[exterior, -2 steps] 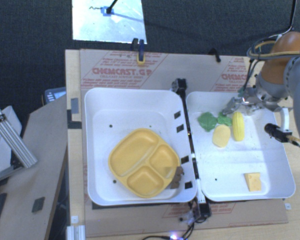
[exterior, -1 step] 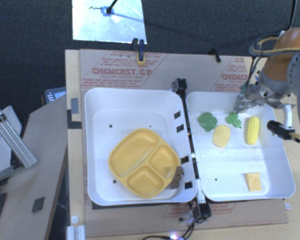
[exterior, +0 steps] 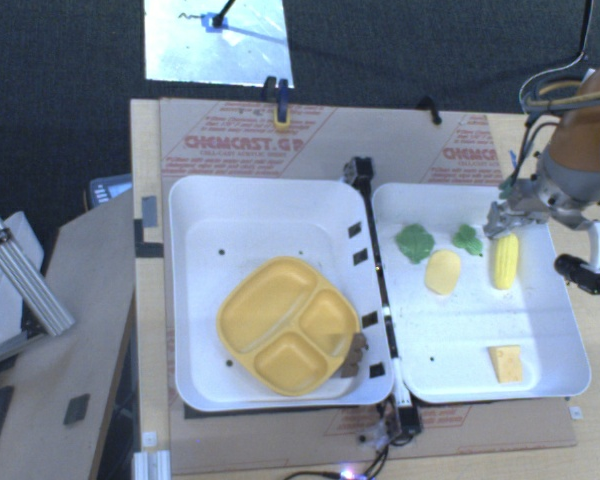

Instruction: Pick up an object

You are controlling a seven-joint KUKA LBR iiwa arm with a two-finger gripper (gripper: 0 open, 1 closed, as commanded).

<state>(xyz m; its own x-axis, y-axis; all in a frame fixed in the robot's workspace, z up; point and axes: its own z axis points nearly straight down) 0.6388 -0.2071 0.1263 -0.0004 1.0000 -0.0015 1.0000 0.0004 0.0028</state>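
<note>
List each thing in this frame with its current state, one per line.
gripper: low over the top end of the corn, right bin
corn: lying flat, lengthwise
yellow round piece: lying flat, apart from the corn
larger green piece: lying in the right bin
smaller green piece: lying left of the gripper
orange block: lying flat, alone near the front
yellow divided plate: upright, left bin

Robotics lab, 2 white bins [exterior: 280,193] on a taped cardboard bench [exterior: 240,138], dark carpet [exterior: 60,58], aluminium framing [exterior: 25,278]

Pincer [exterior: 507,224] above corn cob [exterior: 504,260] in right bin [exterior: 570,368]
</note>
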